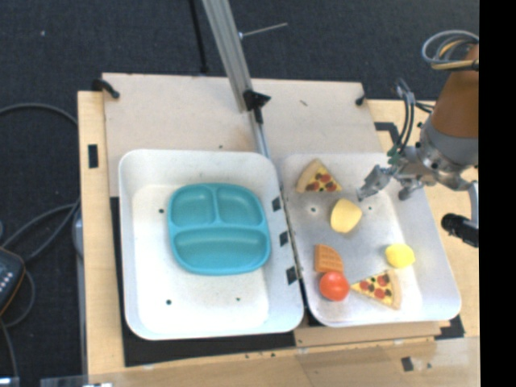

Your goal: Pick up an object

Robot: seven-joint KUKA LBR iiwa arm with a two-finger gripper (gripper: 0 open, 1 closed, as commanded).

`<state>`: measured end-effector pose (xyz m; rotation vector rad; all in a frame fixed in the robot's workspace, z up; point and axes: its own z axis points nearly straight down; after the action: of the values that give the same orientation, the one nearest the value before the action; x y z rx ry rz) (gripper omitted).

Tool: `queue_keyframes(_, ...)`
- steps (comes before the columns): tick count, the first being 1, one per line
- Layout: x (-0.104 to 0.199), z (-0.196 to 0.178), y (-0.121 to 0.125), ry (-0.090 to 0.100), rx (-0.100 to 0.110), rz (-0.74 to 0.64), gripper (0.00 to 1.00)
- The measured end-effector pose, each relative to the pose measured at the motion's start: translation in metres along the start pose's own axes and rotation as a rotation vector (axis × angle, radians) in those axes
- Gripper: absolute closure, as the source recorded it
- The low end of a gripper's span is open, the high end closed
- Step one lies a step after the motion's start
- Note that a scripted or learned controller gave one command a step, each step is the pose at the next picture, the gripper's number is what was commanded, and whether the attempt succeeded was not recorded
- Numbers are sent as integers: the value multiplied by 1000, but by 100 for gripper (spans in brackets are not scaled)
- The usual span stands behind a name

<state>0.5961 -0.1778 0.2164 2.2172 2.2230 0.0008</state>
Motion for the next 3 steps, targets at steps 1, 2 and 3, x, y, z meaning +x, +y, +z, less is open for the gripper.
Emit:
queue_keyframes(1,0,0,0,0,0,0,0)
queue_keyframes(2,-8,49,6,-1,5,3,0)
queue_keyframes(3,-11,108,12,0,6,4,0)
